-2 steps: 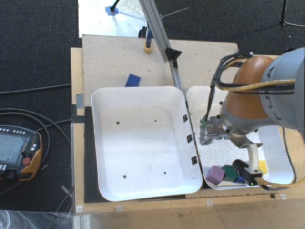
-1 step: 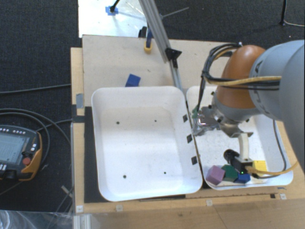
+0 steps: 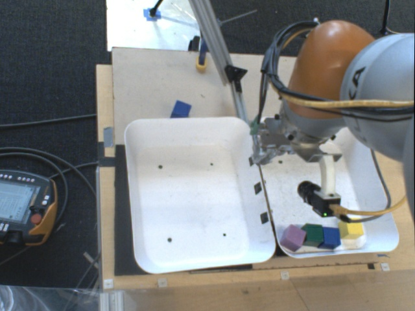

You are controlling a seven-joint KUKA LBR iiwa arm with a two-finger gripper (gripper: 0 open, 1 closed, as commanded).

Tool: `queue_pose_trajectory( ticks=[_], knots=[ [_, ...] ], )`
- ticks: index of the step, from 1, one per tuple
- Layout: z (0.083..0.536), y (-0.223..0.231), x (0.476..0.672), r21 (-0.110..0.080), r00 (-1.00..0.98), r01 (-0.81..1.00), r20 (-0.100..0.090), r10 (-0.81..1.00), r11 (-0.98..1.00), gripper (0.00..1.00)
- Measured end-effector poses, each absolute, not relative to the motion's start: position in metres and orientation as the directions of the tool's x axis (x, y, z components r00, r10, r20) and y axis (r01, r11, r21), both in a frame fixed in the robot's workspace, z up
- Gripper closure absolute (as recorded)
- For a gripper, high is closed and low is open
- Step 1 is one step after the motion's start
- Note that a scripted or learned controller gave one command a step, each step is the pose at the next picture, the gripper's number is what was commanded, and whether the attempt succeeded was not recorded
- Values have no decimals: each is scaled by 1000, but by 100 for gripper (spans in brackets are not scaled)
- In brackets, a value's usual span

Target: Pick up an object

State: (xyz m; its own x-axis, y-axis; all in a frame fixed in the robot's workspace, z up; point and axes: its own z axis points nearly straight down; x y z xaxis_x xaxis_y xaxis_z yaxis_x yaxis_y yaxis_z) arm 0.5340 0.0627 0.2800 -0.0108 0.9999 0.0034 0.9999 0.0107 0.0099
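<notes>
Because the task names no particular object, treat the four small blocks in the right bin (image 3: 292,180) as the candidates.

Camera view:
- Location. The blocks lie in a tight row at the 6 o'clock edge of the right bin: purple block (image 3: 293,237), green block (image 3: 314,232), blue block (image 3: 331,239), yellow block (image 3: 351,230), reading from 9 o'clock to 3 o'clock. Neighbours touch or nearly touch.
- Gripper. The gripper (image 3: 262,149) hangs over the wall shared with the left bin (image 3: 194,193), at about 10 o'clock of the right bin and well apart from the row. Whether it is apart or together cannot be told.
- Handling (judgement). The blocks look rigid, light and matt, so slip and breakage risk is probably low.
- Grasp point. The purple block is probably the best choice, since its 9 o'clock side is free. Take hold across two opposite flat faces.
- Orientation. Each block is near cubic with no marked long axis. The purple block sits turned, with one corner toward 7 o'clock, so the wrist needs rotating to match its faces. The row itself runs 9 to 3 o'clock.
- Other. A loose blue piece (image 3: 181,109) lies on the bench (image 3: 149,76) at 12 o'clock of the left bin.
</notes>
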Motion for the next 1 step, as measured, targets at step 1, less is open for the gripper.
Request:
queue_pose_trajectory(
  ticks=[1],
  knots=[
    [225, -27, 515, -4, 8, 1000, -3, 1000, -8, 100]
  ],
)
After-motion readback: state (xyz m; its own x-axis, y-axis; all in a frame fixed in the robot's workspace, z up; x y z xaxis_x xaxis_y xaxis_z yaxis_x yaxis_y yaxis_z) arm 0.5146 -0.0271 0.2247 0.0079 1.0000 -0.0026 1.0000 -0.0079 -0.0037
